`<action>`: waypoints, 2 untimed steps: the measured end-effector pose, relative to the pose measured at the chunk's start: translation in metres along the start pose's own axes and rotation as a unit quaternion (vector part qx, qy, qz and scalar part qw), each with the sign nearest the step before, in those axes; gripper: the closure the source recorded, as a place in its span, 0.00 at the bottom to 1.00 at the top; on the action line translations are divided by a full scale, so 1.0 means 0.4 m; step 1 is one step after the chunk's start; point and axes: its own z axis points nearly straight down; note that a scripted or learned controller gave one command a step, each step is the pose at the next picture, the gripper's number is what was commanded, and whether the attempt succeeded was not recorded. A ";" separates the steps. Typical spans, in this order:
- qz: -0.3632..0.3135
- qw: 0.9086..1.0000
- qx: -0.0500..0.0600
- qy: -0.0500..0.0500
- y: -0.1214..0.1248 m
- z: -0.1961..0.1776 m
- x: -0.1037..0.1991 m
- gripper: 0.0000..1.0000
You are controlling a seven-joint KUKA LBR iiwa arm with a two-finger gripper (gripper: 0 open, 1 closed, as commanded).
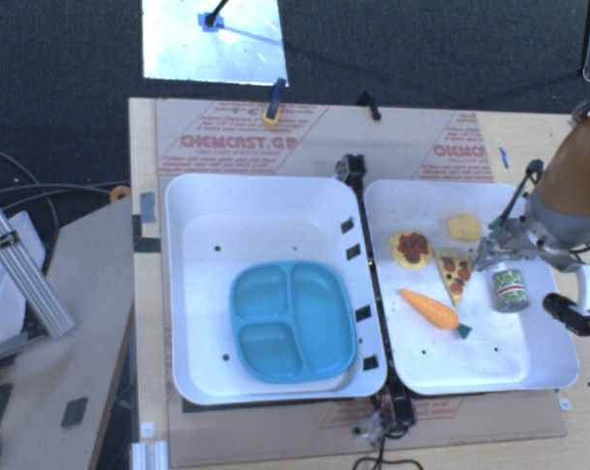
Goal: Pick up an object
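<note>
Pincer (490,251) sits low in the right bin (544,365), at three o'clock of the tabletop; I can't tell its state, and it's just beside the small can (510,289) and pizza slice (455,274). I judge the can light, stiff, slippery; grip its sides. My arm reaches in from three o'clock, wrist bent down.

Red "CHEMCAST GP" print on the protective sheet (241,135) over my worktop, upper middle of the frame, the same red print repeated upper right, too slanted to read fully
</note>
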 end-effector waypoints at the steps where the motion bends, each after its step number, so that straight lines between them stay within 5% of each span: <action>1: 0.001 1.000 0.006 0.003 -0.108 0.033 0.095 1.00; 2: 0.000 1.000 0.000 0.000 0.031 0.028 -0.003 1.00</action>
